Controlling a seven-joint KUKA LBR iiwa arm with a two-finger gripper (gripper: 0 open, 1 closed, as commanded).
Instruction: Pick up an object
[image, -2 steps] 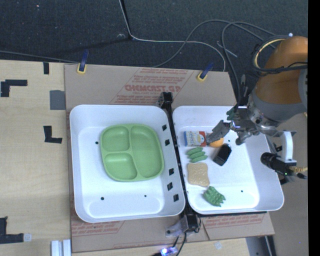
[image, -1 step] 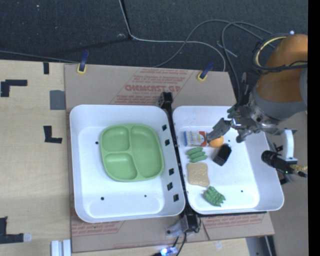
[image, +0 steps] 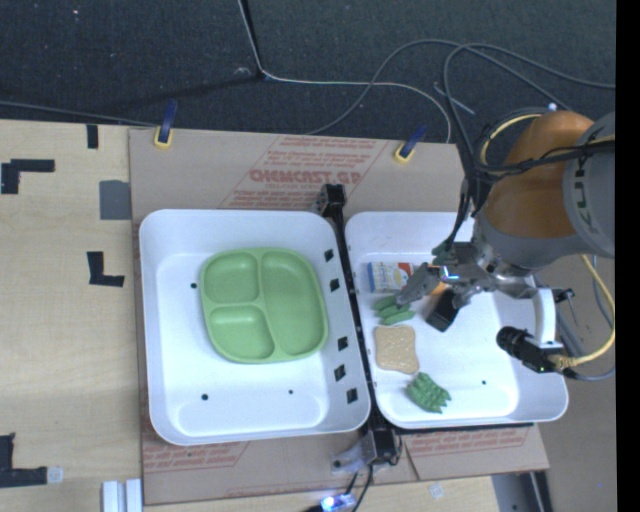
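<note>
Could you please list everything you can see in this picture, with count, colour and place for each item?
Bins: two, white, side by side on the bench.
Divided plate: one, light green, in the left bin.
Carton: one, white with blue and red print, upper left of the right bin.
Pea pod: one, green, right bin, just below the carton.
Toast slice: one, beige, right bin, below the pea pod.
Leafy vegetable toy: one, green, right bin, near its front edge.
Cardboard sheet: one, brown with red print, under both bins.
Clamps: two, yellow and blue, on the cardboard's far edge.
Cables: several, pale, across the dark background.
Arm: one, grey and orange, at right.
Gripper: one, dark, over the right bin beside the pea pod.
</note>
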